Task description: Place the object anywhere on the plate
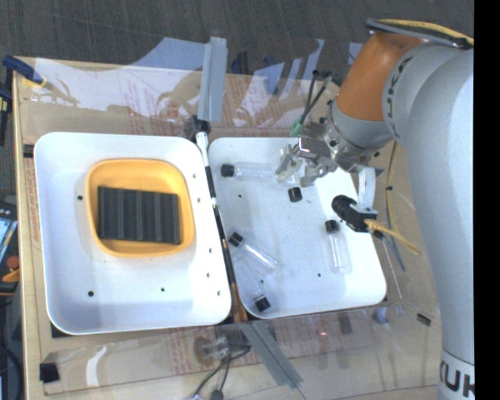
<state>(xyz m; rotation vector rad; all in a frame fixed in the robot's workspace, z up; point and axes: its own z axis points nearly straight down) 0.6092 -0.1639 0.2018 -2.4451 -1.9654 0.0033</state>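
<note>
Yellow plate [138, 176] with a black ridged block [140, 215] on it sat in the left bin [58, 298]. Clear vials with black caps lay in the right bin [367, 286]: one [243, 171] near the far edge, one [337, 244] near the right edge, two [252, 253] [255, 294] by the left edge. The gripper [302, 163] hung over the far middle, beside a loose black cap [294, 194]. I could not tell its grip. Bare floor lay in the bin's middle.

Light is even and fairly bright, falling from above. The white bins [133, 307] are close to washed out, the left one shading grey along its near edge. Shadows are soft and short. Clear tubes [339, 252] nearly vanish against the white. The picture is slightly soft and grainy; the far floor is dark.
</note>
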